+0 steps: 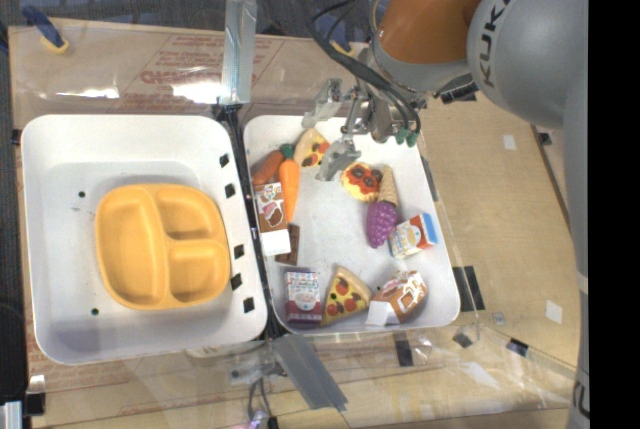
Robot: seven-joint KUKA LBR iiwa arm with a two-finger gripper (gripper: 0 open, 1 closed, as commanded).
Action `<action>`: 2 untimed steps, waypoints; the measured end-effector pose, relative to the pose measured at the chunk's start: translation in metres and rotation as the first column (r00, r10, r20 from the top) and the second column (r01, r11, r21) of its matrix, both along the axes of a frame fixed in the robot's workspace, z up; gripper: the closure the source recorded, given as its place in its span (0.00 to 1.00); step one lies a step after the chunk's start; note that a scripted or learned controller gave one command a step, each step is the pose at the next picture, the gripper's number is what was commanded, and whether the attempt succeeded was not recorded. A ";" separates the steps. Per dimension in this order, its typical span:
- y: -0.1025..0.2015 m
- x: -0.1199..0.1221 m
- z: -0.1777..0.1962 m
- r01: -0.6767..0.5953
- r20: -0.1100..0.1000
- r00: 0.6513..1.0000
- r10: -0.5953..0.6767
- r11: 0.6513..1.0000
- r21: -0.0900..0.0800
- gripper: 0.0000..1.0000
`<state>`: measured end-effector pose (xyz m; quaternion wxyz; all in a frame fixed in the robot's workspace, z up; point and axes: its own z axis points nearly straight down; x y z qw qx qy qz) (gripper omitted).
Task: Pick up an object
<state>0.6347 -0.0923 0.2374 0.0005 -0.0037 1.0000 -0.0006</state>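
My gripper (338, 139) hangs over the far end of the right bin (440, 262), under the arm's orange band. It sits just above and beside a toy pizza slice (311, 149) and a round pizza-faced toy (362, 180). An orange carrot (289, 189) lies left of it, next to a brown sausage-like piece (266, 167). Purple grapes (380, 222) and a small milk carton (413, 237) lie nearer the front. I see nothing lifted off the bin floor.
The left bin (50, 157) holds a yellow divided plate (160, 245). Along the right bin's front edge lie a snack packet (303, 295), a second pizza slice (348, 295) and a small box toy (405, 294). A brown packet (271, 208) rests by the divider.
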 end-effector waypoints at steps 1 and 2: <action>-0.009 -0.025 -0.139 -0.032 0.000 0.999 0.032 0.999 0.002 0.00; -0.012 -0.001 -0.144 0.000 0.001 1.000 0.000 1.000 0.001 0.00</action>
